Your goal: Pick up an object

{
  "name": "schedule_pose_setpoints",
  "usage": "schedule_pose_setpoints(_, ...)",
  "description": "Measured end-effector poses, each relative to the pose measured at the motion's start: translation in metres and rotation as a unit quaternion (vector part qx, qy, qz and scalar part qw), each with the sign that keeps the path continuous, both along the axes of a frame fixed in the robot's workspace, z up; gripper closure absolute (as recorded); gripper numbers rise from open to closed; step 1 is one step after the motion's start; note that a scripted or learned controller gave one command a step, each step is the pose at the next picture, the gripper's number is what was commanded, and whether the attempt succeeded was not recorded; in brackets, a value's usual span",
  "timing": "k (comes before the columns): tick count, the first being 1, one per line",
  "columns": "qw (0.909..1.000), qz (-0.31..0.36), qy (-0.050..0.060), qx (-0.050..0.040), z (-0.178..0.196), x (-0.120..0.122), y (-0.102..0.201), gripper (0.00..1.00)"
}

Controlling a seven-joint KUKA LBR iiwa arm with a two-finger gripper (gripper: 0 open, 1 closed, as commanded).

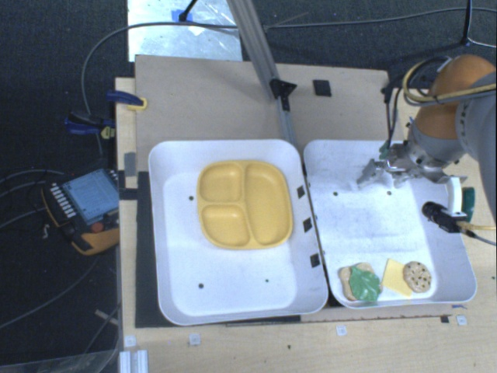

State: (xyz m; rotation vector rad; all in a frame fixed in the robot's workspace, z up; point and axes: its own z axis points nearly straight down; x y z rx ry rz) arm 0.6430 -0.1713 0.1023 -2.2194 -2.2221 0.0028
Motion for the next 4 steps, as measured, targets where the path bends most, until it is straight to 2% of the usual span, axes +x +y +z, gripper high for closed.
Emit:
schedule_pose_setpoints(1, 1.0000, 0.001, -0.002, -0.0003, -0.018, 0.001, 0.000, 0.00)
schedule_pose_setpoints(2, 1.0000, 0.002, -0.005, -0.0012, -0.005, 0.004, 0.000, 1.00)
schedule_pose_setpoints(3, 1.0000, 0.002, -0.005, -0.0006, 0.057, 0.013, 0.001, 1.00)
schedule_pose_setpoints(4, 1.0000, 0.003, -0.005, -0.0008, 0.103, 0.017, -0.003, 1.00)
